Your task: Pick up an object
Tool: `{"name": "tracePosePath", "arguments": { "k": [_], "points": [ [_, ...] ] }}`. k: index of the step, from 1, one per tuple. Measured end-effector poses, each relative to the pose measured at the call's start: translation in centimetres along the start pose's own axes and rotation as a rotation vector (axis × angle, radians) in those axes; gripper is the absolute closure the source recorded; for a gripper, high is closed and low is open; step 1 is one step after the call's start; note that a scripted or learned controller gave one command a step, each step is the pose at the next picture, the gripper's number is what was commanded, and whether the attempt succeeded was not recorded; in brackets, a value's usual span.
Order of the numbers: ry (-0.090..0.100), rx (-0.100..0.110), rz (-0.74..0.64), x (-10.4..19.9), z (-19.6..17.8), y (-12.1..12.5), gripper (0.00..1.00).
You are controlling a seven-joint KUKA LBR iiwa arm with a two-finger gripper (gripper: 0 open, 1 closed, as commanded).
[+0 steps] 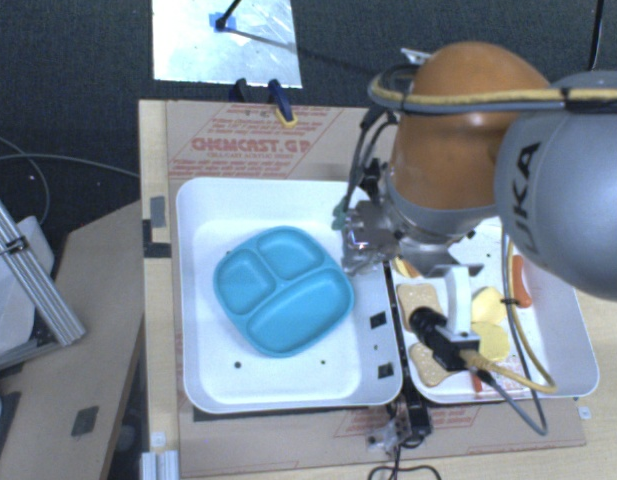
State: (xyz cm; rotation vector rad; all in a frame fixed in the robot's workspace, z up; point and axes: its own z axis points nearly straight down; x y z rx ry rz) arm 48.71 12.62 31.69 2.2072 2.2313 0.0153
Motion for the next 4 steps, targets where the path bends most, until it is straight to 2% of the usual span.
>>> {"name": "tracePosePath", "arguments": {
  "k": [1, 4],
  "points": [
    [-0.005, 0.006, 0.012, -1.6, 1.8, 3.7, 1.00],
    [-0.004, 0.003, -0.008, -1.4, -1.4, 3.7, 1.00]
  ]
}}
